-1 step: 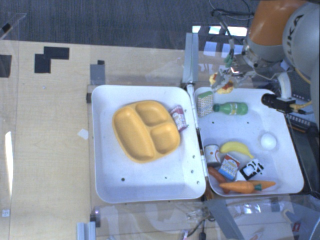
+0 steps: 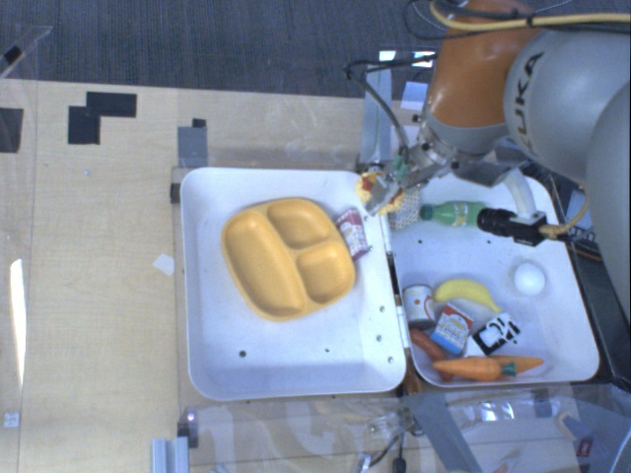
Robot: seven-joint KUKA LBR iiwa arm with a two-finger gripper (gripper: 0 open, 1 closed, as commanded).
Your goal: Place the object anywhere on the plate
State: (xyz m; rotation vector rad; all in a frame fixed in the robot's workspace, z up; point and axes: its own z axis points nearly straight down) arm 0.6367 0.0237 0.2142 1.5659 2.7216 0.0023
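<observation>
Since hand point(image 2: 394, 187) hangs just past plate's point(image 2: 288, 257) upper-right corner, over seam between bins, drop now likely misses plate. Small yellow-red object point(image 2: 380, 193) sits at hand tip, but honestly can't tell if fingers clamp it. Red packet point(image 2: 352, 233) touching plate's right edge could get bumped. Writing: only "KU" readable on arm point(image 2: 552, 67), labels too small.

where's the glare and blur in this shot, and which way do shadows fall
Camera view: glare streaks on the clear panel at left; the left bin is evenly lit; the yellow plate casts a soft shadow toward its lower left; the gripper area at the bins' divide looks slightly blurred.
</observation>
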